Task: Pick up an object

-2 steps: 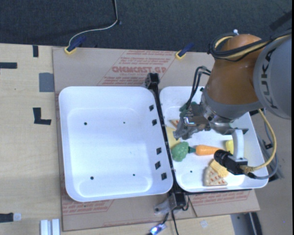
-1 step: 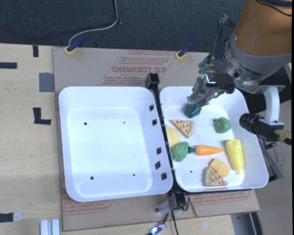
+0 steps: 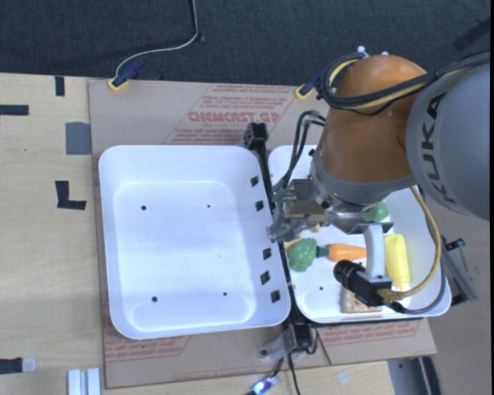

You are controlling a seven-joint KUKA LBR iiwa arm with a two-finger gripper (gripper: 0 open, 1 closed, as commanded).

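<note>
The carrot (image 3: 347,253) lies in the right bin (image 3: 329,306), between a green toy (image 3: 301,254) and a yellow block (image 3: 396,261). It looks like light, stiff plastic, smooth and tapered, so it may slip; across its thicker middle seems the best place to grip. The green toy looks knobbly, perhaps easier to hold. A brown piece (image 3: 354,303) lies near the bin's front wall. The arm (image 3: 370,130) hangs over the bin, covering much of it. I cannot tell how the claw stands. The left bin (image 3: 181,237) sits beside it on the bench (image 3: 33,245).
</note>
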